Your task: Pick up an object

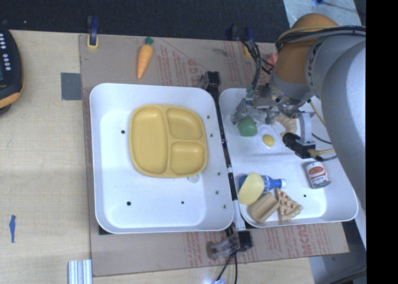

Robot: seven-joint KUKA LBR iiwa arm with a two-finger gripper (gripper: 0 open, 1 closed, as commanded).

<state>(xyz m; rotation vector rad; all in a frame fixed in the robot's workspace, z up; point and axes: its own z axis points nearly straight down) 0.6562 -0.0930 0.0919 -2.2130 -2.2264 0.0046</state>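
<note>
Tool (261,110) sits low at 11 o'clock in the right bin (341,213), just beside the green toy (247,127), presumably targeting it; grip state indiscernible.

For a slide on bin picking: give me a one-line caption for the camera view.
KUKA arm's gripper lowered into the right bin beside a green object; yellow divided plate in the left bin.
</note>
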